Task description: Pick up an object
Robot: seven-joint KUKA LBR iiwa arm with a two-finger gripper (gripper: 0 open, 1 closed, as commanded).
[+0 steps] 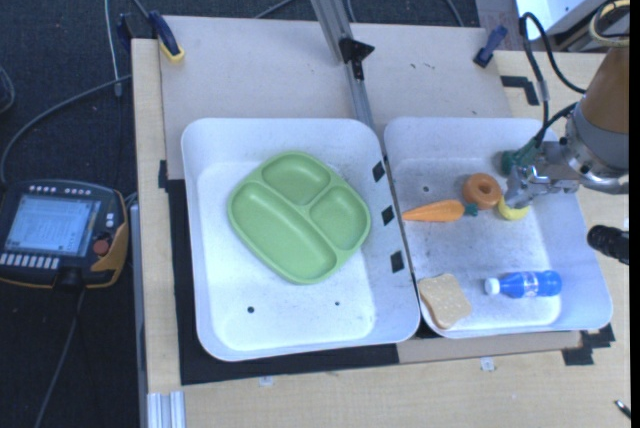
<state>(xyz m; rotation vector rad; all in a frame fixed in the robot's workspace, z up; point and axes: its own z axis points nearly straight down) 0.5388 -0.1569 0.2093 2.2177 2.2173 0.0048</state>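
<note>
The desk (260, 66) is carrying two white bins, the left bin (215, 316) lying touching the right bin (590, 301).

Bright, even overhead light with soft, faint shadows; white bins (300, 336) slightly washed out, overexposed glare at two o'clock, mild overall softness.

A light-green divided plate (298, 214) lies in the left white bin (215, 316). In the right bin: an orange carrot (434, 211), orange ring (482, 190), tan bread slice (445, 300) and blue bottle (524, 284).
</note>
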